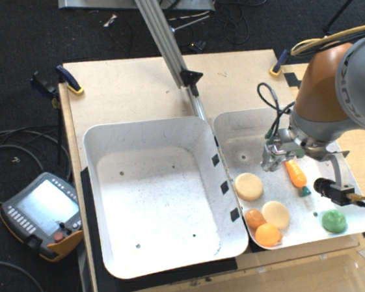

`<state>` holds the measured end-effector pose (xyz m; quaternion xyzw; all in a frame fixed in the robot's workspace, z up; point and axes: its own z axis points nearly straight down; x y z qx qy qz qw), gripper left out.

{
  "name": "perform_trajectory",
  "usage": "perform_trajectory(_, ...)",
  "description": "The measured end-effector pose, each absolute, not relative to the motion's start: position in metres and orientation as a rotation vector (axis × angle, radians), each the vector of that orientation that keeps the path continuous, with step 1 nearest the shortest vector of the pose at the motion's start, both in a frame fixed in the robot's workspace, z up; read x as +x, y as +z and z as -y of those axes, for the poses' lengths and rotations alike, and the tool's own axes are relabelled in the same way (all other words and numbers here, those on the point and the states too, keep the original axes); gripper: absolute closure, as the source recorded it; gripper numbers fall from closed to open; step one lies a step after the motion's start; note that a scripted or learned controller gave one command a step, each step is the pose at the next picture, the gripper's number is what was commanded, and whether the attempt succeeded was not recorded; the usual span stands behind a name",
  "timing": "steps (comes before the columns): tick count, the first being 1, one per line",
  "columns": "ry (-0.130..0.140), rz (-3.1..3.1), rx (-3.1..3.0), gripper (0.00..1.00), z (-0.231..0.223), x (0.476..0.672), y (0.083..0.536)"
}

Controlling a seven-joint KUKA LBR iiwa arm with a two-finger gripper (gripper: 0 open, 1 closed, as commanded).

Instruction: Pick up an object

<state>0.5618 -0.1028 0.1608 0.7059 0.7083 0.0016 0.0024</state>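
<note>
In the right bin (233, 130) lie a toy carrot (296, 173), a pale round bun (249, 186), a second pale disc (277, 214), an orange ball (268, 234), a small reddish-orange piece (253, 218) and a green ball (334, 221). My gripper (273, 156) hangs low in this bin, just left of the carrot's upper end and up-right of the bun. Nothing shows between its metal parts, and the wrist hides how it stands.
The left bin (152, 191) sits beside the right one, their rims meeting at the middle. A slanted metal pole (163, 36) rises from behind the bins. A teach pendant (41, 217) lies on the floor at left. Cables trail by the wrist.
</note>
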Motion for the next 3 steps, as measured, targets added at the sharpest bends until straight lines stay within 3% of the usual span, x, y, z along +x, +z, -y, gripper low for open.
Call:
perform_trajectory(2,0.006,-2.221,2.214,1.0,0.106,0.569,0.277)
perform_trajectory(3,0.004,-2.228,2.213,1.0,0.054,0.589,0.277)
